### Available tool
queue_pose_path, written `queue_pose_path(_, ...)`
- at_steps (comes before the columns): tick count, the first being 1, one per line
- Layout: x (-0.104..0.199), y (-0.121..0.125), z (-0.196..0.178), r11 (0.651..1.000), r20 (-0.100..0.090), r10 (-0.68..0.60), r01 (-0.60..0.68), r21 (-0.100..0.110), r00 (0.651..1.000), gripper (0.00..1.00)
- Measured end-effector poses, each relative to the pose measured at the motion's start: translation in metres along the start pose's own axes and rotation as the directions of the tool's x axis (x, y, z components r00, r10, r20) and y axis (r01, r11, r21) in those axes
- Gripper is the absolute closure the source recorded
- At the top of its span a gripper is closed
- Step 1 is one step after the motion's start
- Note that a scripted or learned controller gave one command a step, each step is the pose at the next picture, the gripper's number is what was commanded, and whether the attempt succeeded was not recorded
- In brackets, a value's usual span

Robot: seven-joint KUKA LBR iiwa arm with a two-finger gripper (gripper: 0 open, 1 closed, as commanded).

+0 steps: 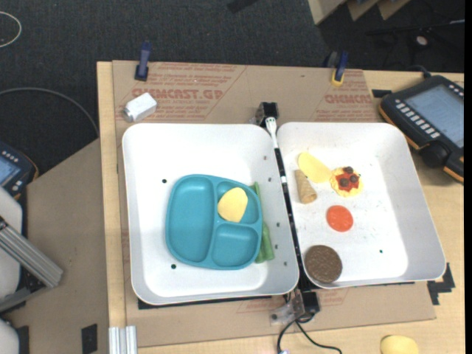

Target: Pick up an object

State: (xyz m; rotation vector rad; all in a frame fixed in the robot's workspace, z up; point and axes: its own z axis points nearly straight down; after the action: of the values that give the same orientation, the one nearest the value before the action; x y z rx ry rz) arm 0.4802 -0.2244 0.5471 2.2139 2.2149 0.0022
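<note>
On the desk (184,94), two white bins sit side by side with several candidates for a pick. Left to right: the left bin (144,198) holds a teal divided plate (199,223) with a yellow piece (233,205) in its upper right compartment and a green item (263,234) wedged against the plate's right edge. The right bin (398,198) holds a tan cone (305,188) touching a pale yellow piece (315,167), a small pizza-like toy (346,181), an orange disc (339,218) and a brown cookie-like disc (324,263) near the front corner. The orange disc, lying apart from its neighbours, looks the cleanest target: a straight vertical descent with fingers straddling it seems wise. With arm and tool outside the frame, their pose and the tool's state cannot be told.
</note>
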Motion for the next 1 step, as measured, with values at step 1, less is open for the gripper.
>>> queue_pose_path(1, 0.0021, -0.0028, 0.1340, 1.000, -0.011, 0.002, -0.001, 0.021, 1.000, 1.00)
